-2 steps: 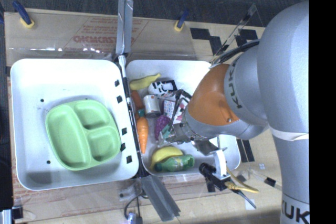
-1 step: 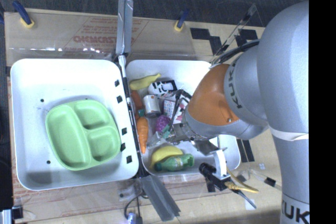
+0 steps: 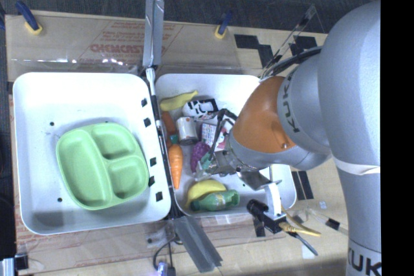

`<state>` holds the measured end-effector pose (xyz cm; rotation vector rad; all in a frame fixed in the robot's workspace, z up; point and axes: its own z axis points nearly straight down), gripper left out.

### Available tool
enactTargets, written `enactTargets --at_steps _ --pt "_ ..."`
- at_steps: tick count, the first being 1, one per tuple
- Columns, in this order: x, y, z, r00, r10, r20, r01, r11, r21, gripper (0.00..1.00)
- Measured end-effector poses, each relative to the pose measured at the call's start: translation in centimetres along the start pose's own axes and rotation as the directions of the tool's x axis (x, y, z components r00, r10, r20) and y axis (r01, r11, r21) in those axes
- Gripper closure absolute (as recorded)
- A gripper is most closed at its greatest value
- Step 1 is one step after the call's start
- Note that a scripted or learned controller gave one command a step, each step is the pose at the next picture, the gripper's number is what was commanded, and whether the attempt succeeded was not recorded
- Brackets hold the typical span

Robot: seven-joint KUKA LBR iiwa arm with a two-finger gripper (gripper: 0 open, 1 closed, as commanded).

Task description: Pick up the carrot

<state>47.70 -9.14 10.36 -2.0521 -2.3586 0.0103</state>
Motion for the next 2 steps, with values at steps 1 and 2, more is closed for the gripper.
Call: enactTargets --at_steps 1,2 --pt "0.00 0.00 0.00 1.000 -0.001 0.000 0.001 1.000 0.000 0.00" --pt "0.05 0.04 -0.68 1.000 -0.005 -0.002 0.005 1.000 0.005 1.00"
